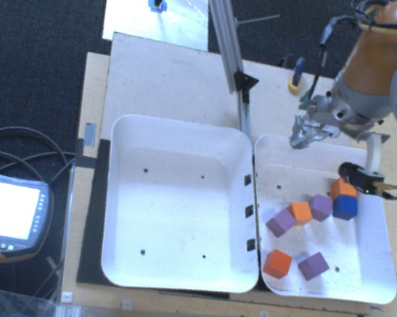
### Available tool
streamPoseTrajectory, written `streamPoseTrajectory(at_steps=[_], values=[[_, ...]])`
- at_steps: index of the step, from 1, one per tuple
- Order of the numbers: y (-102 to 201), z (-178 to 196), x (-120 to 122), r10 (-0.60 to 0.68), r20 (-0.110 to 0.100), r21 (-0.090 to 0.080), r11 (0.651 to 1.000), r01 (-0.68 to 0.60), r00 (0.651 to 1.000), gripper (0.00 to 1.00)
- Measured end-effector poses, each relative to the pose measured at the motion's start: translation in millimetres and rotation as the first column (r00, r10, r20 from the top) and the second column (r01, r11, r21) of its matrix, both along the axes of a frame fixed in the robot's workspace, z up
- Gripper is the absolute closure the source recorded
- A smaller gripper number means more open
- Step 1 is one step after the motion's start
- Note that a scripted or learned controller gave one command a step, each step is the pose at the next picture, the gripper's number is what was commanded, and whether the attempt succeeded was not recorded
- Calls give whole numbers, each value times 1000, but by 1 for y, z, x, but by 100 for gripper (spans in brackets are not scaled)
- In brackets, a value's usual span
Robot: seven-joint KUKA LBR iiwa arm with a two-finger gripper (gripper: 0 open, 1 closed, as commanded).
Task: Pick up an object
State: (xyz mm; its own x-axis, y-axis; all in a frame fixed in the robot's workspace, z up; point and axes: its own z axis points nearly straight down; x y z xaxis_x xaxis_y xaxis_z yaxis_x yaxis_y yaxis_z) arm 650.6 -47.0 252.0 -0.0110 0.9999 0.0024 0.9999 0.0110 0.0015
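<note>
My gripper (302, 138) hangs over the far left corner of the right bin (385, 279), with nothing visibly in it. Several cubes lie in this bin. An orange cube (342, 187) and a blue cube (345, 207) sit together near the right wall. To their left, a purple cube (321, 206), an orange cube (300, 212) and a purple cube (281, 222) form a slanted row. Near the front lie an orange cube (278, 263) and a purple cube (313, 265). All cubes are below and to the right of the gripper.
The left bin (124, 133) adjoins the right one along a shared rim. A slanted metal pole (227, 33) comes down to the bins' far junction. A teach pendant (1, 218) with its cable lies off the bench at the left.
</note>
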Motion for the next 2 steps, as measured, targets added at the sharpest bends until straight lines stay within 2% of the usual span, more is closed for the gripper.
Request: streamPoseTrajectory(at_steps=[2], values=[[111,-17,-34,0,-2,0,1000,0,1000,100]])
